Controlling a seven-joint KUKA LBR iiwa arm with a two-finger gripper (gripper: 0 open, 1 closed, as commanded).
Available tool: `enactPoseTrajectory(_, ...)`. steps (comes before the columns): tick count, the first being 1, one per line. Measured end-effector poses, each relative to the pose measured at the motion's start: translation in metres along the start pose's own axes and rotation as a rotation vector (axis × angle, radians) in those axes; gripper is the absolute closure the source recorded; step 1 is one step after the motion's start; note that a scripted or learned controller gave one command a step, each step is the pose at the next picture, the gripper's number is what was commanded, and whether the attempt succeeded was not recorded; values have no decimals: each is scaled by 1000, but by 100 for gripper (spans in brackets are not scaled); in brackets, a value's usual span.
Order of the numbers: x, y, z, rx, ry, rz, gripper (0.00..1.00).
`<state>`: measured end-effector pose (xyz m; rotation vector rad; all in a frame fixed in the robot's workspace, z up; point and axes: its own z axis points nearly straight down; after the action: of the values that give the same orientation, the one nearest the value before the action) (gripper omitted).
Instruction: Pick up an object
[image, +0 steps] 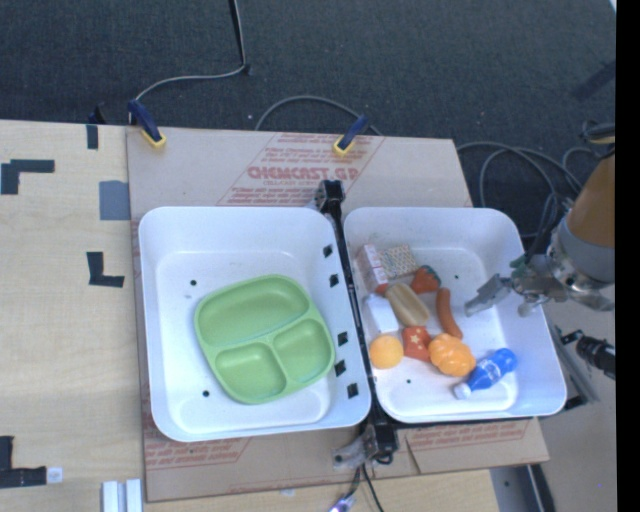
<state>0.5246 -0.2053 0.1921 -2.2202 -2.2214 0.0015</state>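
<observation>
The right bin (500, 235) holds a heap of toy food. A checkered box (386, 262) lies at the back, with a hot dog (407, 302) in front of it and a red piece (426, 279) beside it. Further forward lie an orange sausage (450, 323), an orange ball (386, 350), a red block (415, 343), an orange fruit (452, 356) and a blue bottle (491, 369). My gripper (508, 298) hangs over the bin's right side, open, with nothing between its fingers. It is to the right of the heap and apart from it.
The left bin (165, 300) bears a green divided plate (263, 337). Black clips (329, 195) join the bins along the middle wall. Cables run over the dark floor behind the bench and at the right.
</observation>
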Motion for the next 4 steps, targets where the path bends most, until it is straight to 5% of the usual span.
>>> enactPoseTrajectory(1, 38, 18, 105, -5, -1, -1, 0)
enactPoseTrajectory(2, 78, 76, 106, -6, -2, -2, 0)
enactPoseTrajectory(3, 64, 70, 105, -6, -1, -2, 0)
enactPoseTrajectory(4, 64, 70, 96, -7, -2, -3, 100)
